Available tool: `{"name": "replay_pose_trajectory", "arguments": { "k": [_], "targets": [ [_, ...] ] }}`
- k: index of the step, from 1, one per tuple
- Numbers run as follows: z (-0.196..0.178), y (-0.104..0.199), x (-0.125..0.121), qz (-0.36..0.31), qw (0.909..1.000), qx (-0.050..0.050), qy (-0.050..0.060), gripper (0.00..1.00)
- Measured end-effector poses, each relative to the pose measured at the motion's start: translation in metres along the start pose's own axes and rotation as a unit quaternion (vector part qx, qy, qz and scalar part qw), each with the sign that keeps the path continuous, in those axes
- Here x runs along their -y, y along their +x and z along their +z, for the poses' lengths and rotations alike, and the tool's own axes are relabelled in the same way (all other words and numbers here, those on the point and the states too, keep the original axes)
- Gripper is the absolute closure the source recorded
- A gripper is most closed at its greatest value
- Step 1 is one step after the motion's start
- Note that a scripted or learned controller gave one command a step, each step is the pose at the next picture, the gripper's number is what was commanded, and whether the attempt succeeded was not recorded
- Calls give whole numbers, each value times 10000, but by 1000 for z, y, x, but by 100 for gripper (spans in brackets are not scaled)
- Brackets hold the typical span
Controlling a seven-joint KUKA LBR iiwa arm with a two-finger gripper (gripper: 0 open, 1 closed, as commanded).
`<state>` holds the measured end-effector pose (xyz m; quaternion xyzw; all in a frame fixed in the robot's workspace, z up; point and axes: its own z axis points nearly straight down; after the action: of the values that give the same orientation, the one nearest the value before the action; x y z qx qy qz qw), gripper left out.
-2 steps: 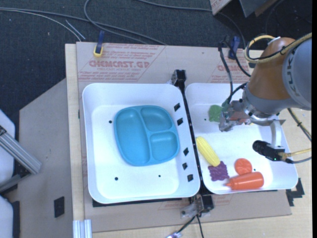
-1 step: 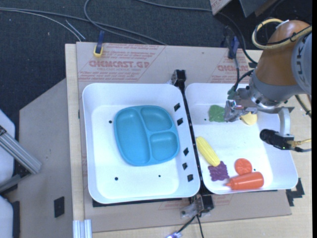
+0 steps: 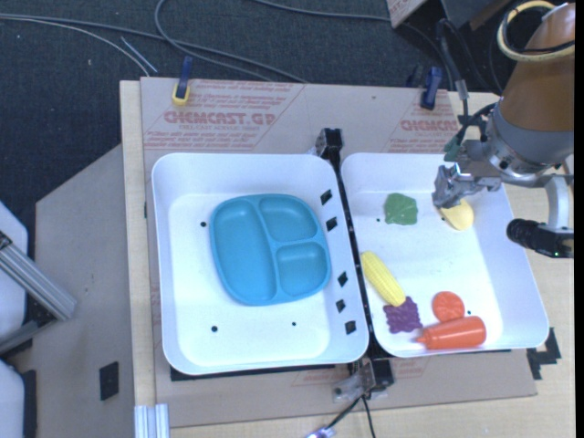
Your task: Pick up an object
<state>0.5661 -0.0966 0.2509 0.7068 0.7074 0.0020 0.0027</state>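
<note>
One gripper, finger state not discernible, poised at a yellow object in the right bin; grasp step, needing closure then lift.

A blue tray is seen in the left bin. Two clamps and loose cables, possibly power leads, are seen beyond the bench.

Colours in the two white bins

Blue tray; green lump; yellow corn; purple grapes; orange carrot; pale yellow piece at the hand.
</note>
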Motion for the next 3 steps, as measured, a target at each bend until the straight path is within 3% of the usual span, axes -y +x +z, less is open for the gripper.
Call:
{"name": "replay_pose_trajectory", "arguments": {
  "k": [1,3],
  "targets": [
    [-39,0,-1,-3,10000,-2,8,100],
    [-15,96,26,-18,10000,-15,52,100]
  ]
}}
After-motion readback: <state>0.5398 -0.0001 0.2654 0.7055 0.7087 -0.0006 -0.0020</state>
